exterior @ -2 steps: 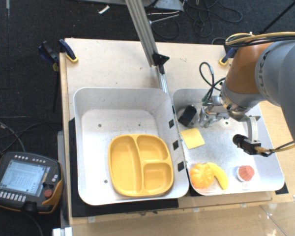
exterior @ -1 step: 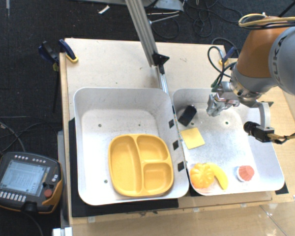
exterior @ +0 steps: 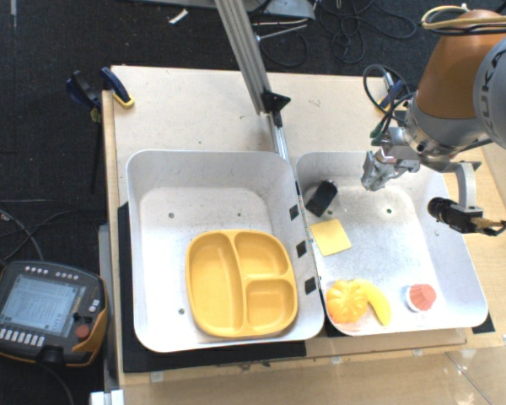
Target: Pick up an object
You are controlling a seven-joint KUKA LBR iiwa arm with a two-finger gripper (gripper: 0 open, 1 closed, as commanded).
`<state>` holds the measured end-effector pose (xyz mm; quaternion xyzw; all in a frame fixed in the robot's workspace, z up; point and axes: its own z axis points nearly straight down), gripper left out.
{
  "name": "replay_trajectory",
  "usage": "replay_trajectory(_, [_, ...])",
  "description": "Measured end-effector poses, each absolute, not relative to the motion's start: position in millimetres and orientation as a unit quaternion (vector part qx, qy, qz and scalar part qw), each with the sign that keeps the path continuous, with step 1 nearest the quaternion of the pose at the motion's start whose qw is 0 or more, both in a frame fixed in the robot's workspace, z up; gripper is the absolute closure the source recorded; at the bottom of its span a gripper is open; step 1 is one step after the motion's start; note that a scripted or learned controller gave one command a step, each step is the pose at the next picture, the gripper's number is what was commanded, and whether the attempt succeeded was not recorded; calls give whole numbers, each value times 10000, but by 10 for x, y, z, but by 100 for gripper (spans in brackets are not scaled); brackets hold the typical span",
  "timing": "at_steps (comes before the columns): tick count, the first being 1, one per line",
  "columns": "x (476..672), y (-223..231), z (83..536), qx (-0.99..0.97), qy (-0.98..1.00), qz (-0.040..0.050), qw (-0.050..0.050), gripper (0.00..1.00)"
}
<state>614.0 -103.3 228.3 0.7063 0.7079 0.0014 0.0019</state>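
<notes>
Bins sit side by side on the pale wooden surface [exterior: 194, 108]: a left shallow white bin [exterior: 152, 192] and a right shallow white bin [exterior: 455, 268], their inner walls touching along the middle. In the left bin a yellow plastic divided tray [exterior: 240, 283] with three compartments lies flat against the near wall, toward the bin's near right corner.

The right bin holds four loose things. A small black block [exterior: 320, 197] rests near the far left corner, close to the dividing wall. Just nearer than it, a flat pale-yellow square piece [exterior: 331, 237] lies beside the same wall, apart from the block. Along the near edge sit a round orange-yellow toy fruit [exterior: 347, 300] with a yellow banana-shaped piece [exterior: 378, 305] touching its right side, and, well to their right, a small pink-red round object [exterior: 421, 296] near the near right corner.

The grey arm with its orange band [exterior: 460, 66] reaches in from the right, and the gripper [exterior: 377, 175] hangs over the far part of the right bin, to the right of the black block and apart from it. Whether it is apart or together cannot be told from this angle. Nothing is seen between them.

A slanted grey metal pole [exterior: 246, 45] crosses the far edge of the surface. A teach pendant [exterior: 42, 306] lies on the dark floor to the left.
</notes>
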Motion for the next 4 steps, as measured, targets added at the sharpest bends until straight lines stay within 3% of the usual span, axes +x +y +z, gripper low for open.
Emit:
replay_trajectory(2, [5685, 26, 2233, 7046, 7096, -6, -17, 100])
replay_trajectory(4, [5040, 960, 2426, 7041, 7101, -2, -15, 100])
